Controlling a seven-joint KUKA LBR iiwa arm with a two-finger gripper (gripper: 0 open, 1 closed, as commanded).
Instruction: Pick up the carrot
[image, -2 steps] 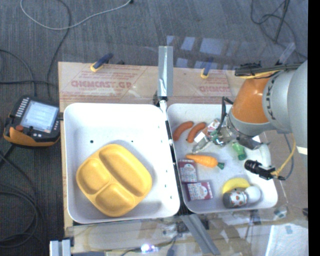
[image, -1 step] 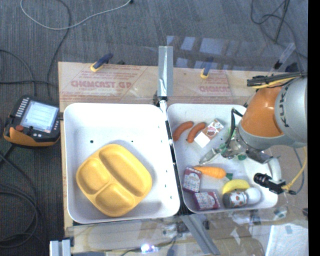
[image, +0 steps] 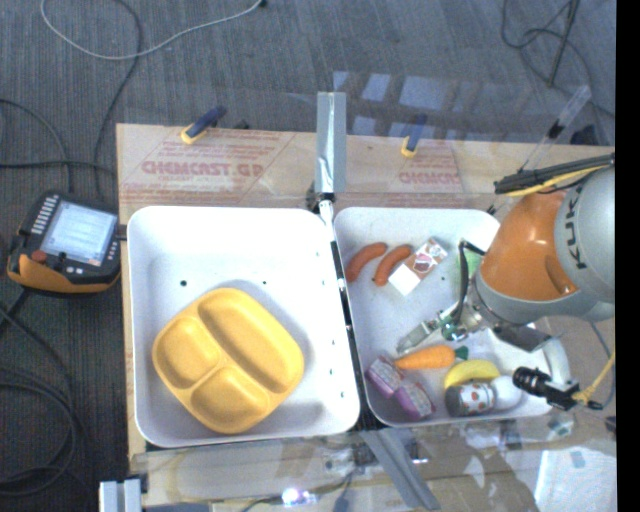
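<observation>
The orange carrot (image: 428, 358) with a green stub at its right end lies flat in the right bin (image: 440, 222), near the front. My gripper (image: 437, 326) hangs just above and behind the carrot, reaching in from the right under the orange wrist band. It looks close to the carrot, and nothing shows held in it. The carrot rests on the bin floor.
Around the carrot lie a yellow banana (image: 470, 372), a small can (image: 470, 399) and two purple pieces (image: 398, 388). Two sausages (image: 378, 262) and a white packet (image: 418, 266) sit at the back. The left bin (image: 150, 240) holds a yellow divided plate (image: 228, 360).
</observation>
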